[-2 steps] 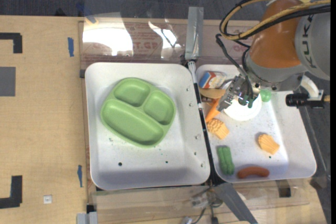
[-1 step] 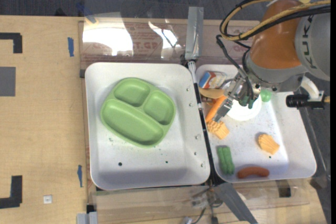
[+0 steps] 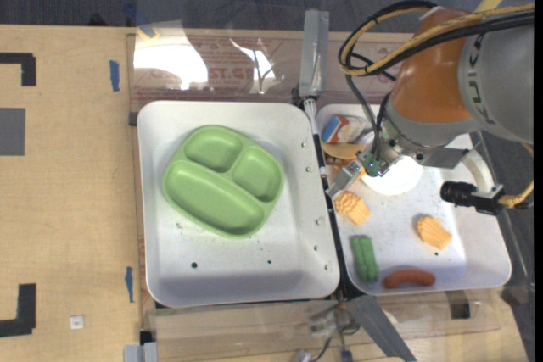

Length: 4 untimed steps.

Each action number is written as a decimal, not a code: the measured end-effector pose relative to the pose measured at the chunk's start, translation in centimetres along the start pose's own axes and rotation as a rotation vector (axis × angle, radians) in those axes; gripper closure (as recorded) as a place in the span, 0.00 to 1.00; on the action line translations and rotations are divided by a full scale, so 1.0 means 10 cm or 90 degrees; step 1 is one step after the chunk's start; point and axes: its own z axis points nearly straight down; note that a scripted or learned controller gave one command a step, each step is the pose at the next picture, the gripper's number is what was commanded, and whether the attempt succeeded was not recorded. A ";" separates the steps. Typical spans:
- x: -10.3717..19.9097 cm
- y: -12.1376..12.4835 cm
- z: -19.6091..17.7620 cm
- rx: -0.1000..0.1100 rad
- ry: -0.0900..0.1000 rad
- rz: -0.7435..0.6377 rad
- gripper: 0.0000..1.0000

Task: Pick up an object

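Reaching in from the right over the right bin [image 3: 488, 263], the KUKA arm [image 3: 441, 89] bends its orange-banded wrist down toward that bin's left wall, the gripper [image 3: 366, 167] low by the far-left corner. Whether the gripper is clenched or released cannot be told. The likeliest target, an orange waffle-textured piece [image 3: 351, 207], lies just toward the bin's near edge from the gripper, beside the left wall. A green plate [image 3: 222, 180] sits mid-floor in the left bin [image 3: 170, 267].

a green divided plate [image 3: 223, 179] lies in the left bin [image 3: 161, 267]; the tool [image 3: 349, 175] hangs above an orange waffle piece [image 3: 351, 207].
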 end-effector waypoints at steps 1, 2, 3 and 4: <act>0.72 -0.09 0.01 0.001 0.001 0.107 0.00; 1.03 0.33 -0.43 0.000 -0.001 0.185 0.00; 1.62 0.19 0.94 -0.007 0.000 0.261 0.00; 2.02 0.45 0.78 0.002 0.000 0.324 0.00</act>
